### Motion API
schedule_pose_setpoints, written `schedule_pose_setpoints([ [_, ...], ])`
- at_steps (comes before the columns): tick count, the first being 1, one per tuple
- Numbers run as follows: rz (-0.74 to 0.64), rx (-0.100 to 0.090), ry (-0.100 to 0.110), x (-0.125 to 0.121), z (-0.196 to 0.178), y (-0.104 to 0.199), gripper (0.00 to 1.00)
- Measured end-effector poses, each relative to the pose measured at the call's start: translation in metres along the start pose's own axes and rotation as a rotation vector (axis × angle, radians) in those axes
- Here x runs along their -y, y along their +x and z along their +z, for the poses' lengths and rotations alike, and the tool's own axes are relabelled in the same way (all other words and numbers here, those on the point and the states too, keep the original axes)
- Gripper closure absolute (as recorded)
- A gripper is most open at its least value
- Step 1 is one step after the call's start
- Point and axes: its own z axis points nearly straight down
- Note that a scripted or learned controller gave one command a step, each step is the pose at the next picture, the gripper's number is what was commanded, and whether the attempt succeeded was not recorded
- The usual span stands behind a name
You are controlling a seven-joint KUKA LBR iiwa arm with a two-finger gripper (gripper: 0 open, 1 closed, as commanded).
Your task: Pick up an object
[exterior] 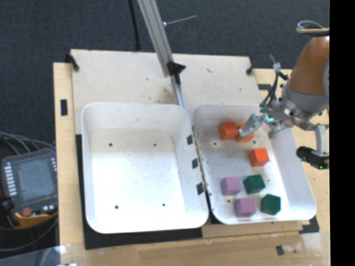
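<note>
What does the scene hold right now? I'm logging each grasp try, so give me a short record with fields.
right bin: two orange cubes, two purple cubes, two green cubes
upper orange cube: far end of the bin, beside the gripper
second orange cube: mid bin, lying apart
purple cubes: near end, left
green cubes: near end, right
left bin: no cubes seen
gripper: low, at the upper orange cube
</note>
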Motion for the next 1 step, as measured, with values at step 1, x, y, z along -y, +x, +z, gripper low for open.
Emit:
schedule_pose_setpoints([
  [1, -0.001, 0.001, -0.004, -0.0010, -0.0023, 0.0000, 0.00],
])
